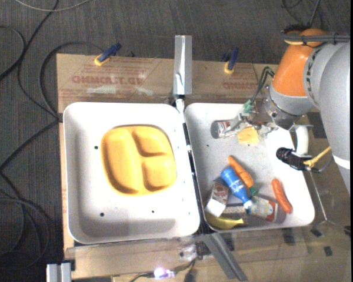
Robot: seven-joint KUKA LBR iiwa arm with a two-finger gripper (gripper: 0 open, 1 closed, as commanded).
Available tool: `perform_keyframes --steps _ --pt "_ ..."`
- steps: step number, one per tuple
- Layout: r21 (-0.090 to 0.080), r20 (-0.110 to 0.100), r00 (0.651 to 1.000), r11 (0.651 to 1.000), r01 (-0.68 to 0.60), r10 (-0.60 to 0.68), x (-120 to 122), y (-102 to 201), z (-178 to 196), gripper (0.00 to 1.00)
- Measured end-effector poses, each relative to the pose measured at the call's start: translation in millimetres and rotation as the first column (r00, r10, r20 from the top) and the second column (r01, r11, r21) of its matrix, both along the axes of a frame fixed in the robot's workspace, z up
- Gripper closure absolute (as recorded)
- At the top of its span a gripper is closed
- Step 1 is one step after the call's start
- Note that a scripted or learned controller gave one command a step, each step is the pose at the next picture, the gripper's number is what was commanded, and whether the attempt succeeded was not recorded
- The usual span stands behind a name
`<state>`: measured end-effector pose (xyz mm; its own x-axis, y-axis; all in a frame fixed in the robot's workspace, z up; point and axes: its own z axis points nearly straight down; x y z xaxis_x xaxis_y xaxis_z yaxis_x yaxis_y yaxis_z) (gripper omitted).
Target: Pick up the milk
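Reaching in from the right, the arm [309, 69] places its gripper [256, 119] over the upper part of the right bin [306, 216]. Finger state cannot be determined; the wrist hides the tips. Directly below the gripper lie a yellow block [247, 136] and, to its left, a grey can [223, 128] on its side.

The milk [216, 197], a small white carton with a brown top, lies at the lower left of the right bin, well apart from the gripper. Next to it: a blue bottle [235, 185], an orange carrot [241, 170], a banana [225, 222], and a second can [265, 209]. A red pepper [282, 195] lies toward the right wall.

The left bin [82, 210] holds a yellow divided tray [139, 159].
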<state>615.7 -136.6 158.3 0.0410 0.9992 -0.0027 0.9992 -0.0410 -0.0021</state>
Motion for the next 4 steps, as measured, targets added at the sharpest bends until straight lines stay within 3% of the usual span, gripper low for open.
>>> perform_keyframes --steps 1,2,3,4 --pt "-0.004 0.008 1.0 1.0 -0.007 0.007 53 28 -71 0.0" --pt "0.005 0.003 0.995 0.995 0.104 -0.104 9 -48 -51 0.0" --pt "-0.002 0.001 1.0 1.0 0.003 -0.003 53 -30 -47 0.0" --pt "-0.007 0.003 0.979 0.979 0.206 -0.206 53 -3 -66 0.0"
